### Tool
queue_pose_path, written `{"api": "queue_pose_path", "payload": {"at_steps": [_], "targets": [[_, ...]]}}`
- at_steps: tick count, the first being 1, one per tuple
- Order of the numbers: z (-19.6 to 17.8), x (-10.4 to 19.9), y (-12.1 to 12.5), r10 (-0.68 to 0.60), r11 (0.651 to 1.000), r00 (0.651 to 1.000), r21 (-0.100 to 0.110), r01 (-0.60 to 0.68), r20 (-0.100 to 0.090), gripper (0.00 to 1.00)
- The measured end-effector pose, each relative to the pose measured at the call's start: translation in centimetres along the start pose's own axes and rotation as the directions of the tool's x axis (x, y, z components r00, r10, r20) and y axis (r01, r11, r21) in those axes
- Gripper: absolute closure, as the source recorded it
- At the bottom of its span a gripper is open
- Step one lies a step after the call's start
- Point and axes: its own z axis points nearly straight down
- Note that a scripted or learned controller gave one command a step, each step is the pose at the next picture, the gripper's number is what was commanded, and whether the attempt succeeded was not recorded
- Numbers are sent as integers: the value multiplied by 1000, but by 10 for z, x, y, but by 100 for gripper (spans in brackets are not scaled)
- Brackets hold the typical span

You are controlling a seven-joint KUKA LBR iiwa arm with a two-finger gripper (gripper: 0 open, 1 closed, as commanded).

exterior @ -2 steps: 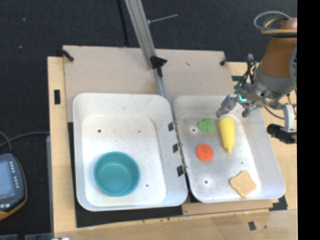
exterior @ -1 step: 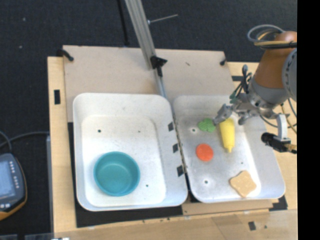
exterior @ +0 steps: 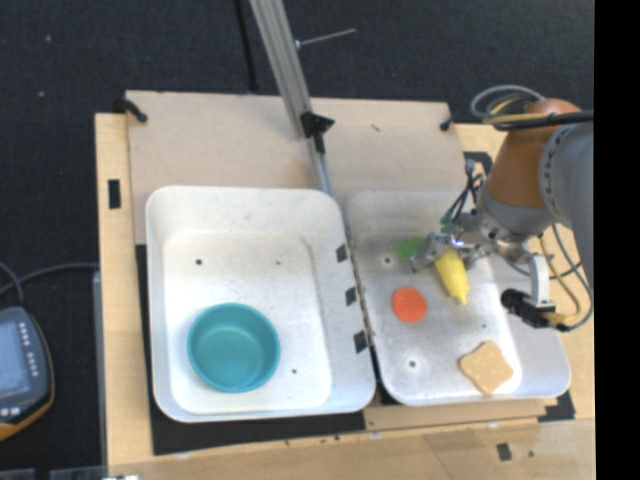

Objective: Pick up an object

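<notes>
Wooden bench [exterior: 220, 138] carries two white bins; gripper [exterior: 447, 251] sits low in the right bin [exterior: 530, 368], at a yellow banana-like toy [exterior: 453, 276] near its far edge, grasp unconfirmed, lift still pending.

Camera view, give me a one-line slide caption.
KUKA arm's gripper hovers by a yellow object in the right bin; teal bowl in the left bin.
</notes>
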Motion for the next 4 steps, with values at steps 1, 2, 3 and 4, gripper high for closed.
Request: {"api": "queue_pose_path", "payload": {"at_steps": [1,2,3,4], "targets": [[1,-1,0,1,1000,1000,-5,-1,1,0],[-10,-2,1,3,1000,1000,-8,-3,1,100],[-75,-1,5,-3,1000,1000,-13,3,2,100],[-102,-2,6,-3,1000,1000,-9,3,1,100]]}}
